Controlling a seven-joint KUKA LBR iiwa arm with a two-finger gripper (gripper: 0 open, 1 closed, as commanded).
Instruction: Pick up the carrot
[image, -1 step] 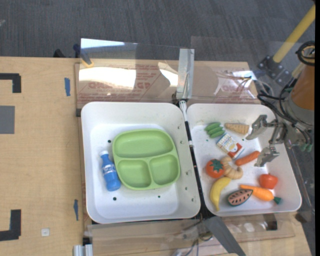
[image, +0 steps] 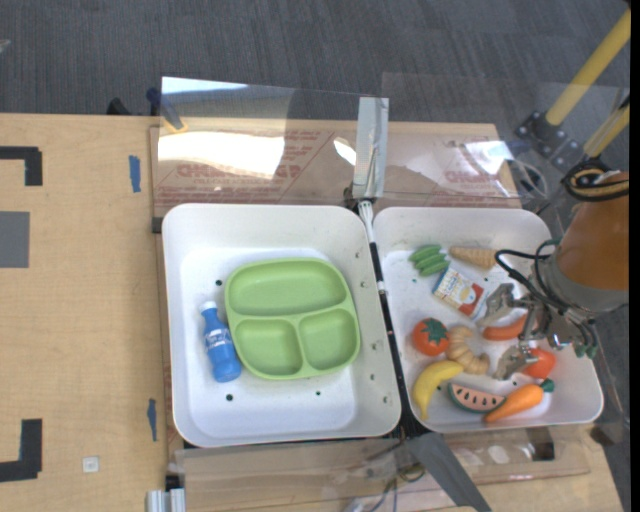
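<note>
- Grey carpet surrounding a bench bearing two white bins; right bin (image: 590, 395) crowded with toy food.
- Gripper (image: 520, 335) hanging low over right bin's middle; open or closed not determinable amid clutter.
- Lying just below: carrot (image: 515, 402), orange, green stub at right end, at near wall, touching watermelon slice (image: 475, 396).
- Sitting leftward: banana (image: 435, 384), tomato (image: 431, 336).
- Resting in left bin (image: 185, 235): green divided plate (image: 290, 318), blue bottle (image: 219, 345).
- Advising: shifting toward near wall, aligning across carrot's width, descending clear of watermelon slice.
</note>
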